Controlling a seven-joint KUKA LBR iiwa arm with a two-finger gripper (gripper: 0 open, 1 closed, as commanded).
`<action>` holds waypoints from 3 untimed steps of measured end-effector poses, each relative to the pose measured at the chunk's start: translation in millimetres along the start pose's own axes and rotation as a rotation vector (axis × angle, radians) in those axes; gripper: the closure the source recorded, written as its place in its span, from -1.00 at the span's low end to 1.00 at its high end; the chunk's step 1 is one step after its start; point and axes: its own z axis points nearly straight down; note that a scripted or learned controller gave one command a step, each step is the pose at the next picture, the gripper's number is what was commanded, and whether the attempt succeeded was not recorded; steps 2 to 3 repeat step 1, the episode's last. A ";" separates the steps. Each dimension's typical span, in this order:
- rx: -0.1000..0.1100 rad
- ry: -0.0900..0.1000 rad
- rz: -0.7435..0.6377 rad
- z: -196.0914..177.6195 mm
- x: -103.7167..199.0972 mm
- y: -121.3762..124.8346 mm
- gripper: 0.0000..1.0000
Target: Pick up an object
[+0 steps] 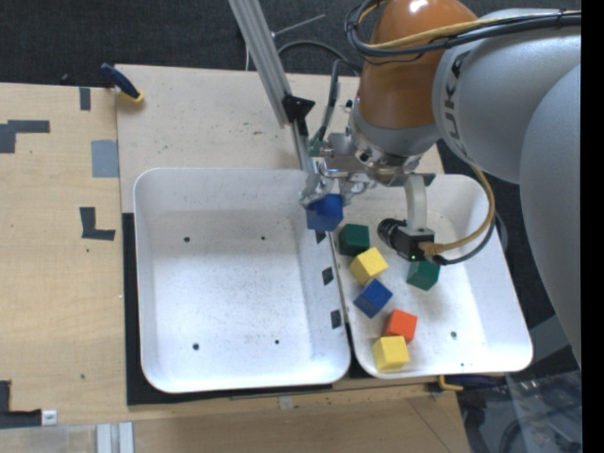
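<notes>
Yellow foam cube [391, 351] nearest, low in right white bin [491, 347]. Hand [326, 194] clamped on blue foam cube [325, 212], raised over divide beside left white bin [226, 291].

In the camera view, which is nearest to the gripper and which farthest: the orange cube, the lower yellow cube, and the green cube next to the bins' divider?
Measured from the gripper:
1. Green cube, just below it, by the divider in the right bin.
2. Orange cube, lower in that bin.
3. Lower yellow cube, nearest the bin's front edge.
</notes>
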 end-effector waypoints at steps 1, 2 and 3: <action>0.001 -0.001 0.000 8.4 36.5 -32.7 1.00; 0.001 -0.001 0.000 8.4 36.5 -32.7 1.00; 0.001 -0.001 0.000 8.4 36.5 -32.7 1.00</action>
